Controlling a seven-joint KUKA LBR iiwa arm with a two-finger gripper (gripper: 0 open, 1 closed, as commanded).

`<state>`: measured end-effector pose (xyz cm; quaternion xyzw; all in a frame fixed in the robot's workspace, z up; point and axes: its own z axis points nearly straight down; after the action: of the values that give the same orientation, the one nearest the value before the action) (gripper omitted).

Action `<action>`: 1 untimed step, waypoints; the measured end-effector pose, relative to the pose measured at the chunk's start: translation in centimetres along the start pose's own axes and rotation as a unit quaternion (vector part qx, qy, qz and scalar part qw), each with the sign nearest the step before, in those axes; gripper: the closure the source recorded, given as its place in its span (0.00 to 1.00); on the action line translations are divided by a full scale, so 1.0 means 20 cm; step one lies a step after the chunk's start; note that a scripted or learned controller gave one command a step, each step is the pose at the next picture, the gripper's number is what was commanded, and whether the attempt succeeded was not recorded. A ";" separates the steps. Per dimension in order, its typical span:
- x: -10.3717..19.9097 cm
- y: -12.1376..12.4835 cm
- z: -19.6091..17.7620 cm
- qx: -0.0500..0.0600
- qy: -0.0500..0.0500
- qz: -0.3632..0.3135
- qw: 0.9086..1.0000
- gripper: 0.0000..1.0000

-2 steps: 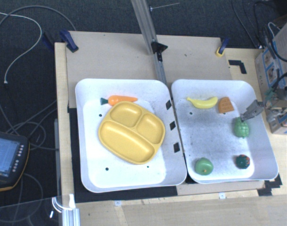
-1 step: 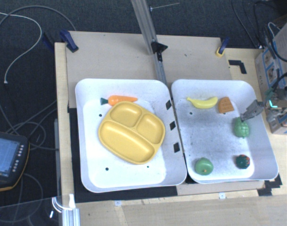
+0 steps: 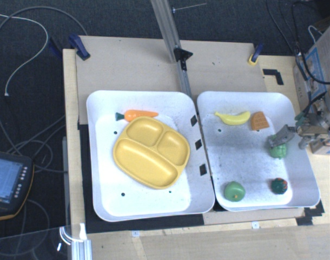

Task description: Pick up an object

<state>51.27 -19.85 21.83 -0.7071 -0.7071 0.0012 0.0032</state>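
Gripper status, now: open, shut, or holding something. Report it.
Gripper: at the right bin's right side, over a small green object; whether it is open, shut or gripping cannot be told.

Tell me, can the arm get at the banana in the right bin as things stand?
Probably yes. The banana lies alone at the far side of the right bin, bare floor around it, the orange-brown piece beside it but apart. The claw is in the same bin, above a green thing.
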 end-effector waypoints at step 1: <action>-0.02 -0.01 0.22 0.000 0.000 0.000 1.000 0.00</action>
<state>50.96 -20.19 17.50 -0.7073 -0.7069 0.0010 0.0033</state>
